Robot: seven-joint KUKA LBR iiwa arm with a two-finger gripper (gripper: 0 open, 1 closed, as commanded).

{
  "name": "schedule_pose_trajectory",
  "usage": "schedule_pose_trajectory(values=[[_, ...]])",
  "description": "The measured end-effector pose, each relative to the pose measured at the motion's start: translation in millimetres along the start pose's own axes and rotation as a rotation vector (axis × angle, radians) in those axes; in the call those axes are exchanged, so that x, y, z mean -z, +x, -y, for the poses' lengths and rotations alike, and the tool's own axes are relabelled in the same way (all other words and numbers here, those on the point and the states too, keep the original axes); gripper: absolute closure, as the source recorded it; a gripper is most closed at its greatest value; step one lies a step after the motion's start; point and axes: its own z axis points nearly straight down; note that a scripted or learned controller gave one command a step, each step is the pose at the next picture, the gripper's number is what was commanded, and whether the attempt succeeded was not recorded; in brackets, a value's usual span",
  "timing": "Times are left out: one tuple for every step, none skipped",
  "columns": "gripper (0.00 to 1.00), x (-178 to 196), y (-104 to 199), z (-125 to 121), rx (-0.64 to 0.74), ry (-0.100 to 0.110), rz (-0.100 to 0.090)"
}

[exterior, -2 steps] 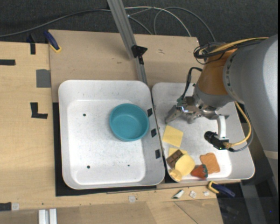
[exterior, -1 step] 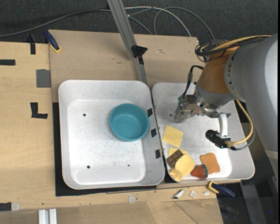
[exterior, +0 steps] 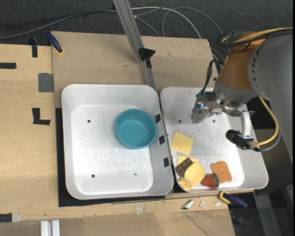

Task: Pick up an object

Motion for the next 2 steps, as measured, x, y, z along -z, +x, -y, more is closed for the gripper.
schedule_pose_trajectory(values=[[1.00,43,0,2,0.001,0.000,0.000],[1.00,100,4,10,0.001,-0.002,0.000]])
